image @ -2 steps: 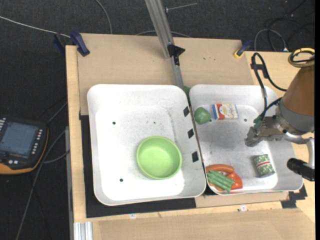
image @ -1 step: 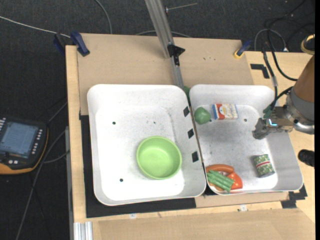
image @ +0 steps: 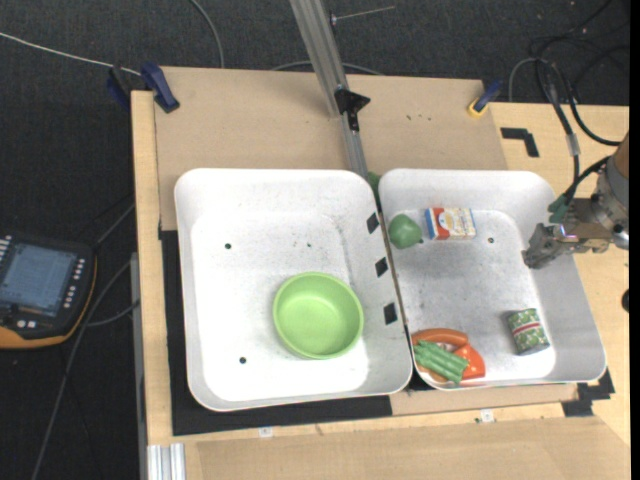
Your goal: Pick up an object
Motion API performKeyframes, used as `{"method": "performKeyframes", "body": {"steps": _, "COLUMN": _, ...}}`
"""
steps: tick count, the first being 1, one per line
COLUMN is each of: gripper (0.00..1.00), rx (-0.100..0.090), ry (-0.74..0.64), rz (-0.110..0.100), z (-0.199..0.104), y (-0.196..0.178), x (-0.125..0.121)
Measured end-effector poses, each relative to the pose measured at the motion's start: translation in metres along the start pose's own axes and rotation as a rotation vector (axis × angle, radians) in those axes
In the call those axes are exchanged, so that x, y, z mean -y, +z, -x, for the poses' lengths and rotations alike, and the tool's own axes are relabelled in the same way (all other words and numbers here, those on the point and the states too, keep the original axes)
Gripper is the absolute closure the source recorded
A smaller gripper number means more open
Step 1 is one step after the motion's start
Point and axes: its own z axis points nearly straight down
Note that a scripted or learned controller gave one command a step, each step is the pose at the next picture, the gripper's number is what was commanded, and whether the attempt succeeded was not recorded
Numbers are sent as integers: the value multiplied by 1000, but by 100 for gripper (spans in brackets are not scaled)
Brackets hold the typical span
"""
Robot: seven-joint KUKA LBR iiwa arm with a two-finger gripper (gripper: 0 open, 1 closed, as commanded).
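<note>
While the gripper (image: 540,246) is hanging at the right wall of the right bin (image: 500,183), nothing is sitting between its fingers, and whether the jaws are apart or together I cannot tell at this size, so the pick is looking not yet begun. Every candidate is lying loose in that bin: a green ball (image: 404,231) against its left wall, a small carton (image: 448,223) just beside the ball, a patterned can (image: 527,330) near its front right corner, and an orange-and-green vegetable toy (image: 448,357) at its front edge. A green bowl (image: 318,315) is resting in the bin left of it. Reaching, closing and lifting are all remaining.
</note>
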Motion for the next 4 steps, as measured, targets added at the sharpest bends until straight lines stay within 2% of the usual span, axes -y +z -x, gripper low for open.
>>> {"method": "performKeyframes", "body": {"steps": 2, "gripper": 100, "rx": -2, "ry": -5, "rz": -4, "z": -97, "y": -10, "x": -32}}
{"method": "performKeyframes", "body": {"steps": 3, "gripper": 100, "rx": -2, "ry": -4, "rz": -5, "z": -143, "y": 6, "x": -44}}
{"method": "performKeyframes", "body": {"steps": 4, "gripper": 100, "rx": -2, "ry": -5, "rz": -5, "z": -198, "y": 9, "x": -66}}
